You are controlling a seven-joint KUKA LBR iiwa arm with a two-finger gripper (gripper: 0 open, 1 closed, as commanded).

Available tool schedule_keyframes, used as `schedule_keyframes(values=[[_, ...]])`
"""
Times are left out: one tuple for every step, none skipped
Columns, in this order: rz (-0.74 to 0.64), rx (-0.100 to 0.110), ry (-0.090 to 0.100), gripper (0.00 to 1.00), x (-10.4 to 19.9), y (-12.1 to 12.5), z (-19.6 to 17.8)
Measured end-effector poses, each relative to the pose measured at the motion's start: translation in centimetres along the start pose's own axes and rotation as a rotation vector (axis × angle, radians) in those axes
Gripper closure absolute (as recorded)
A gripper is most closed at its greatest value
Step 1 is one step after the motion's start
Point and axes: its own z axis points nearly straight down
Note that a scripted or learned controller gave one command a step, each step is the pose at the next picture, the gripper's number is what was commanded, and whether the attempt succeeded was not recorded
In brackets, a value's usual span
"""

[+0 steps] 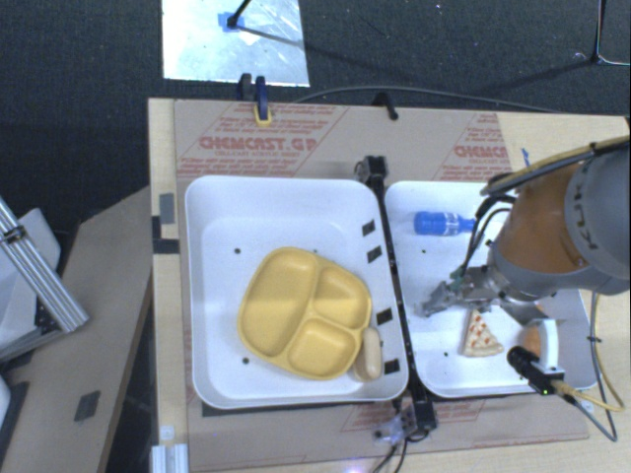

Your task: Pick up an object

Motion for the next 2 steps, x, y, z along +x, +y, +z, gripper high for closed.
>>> schedule_keyframes(values=[[-0.001,-0.004,-0.001,1.0,0.0,0.1,-1.3],[-0.002,-0.008,-0.002,1.0,-0.4,1.3,-6.4]])
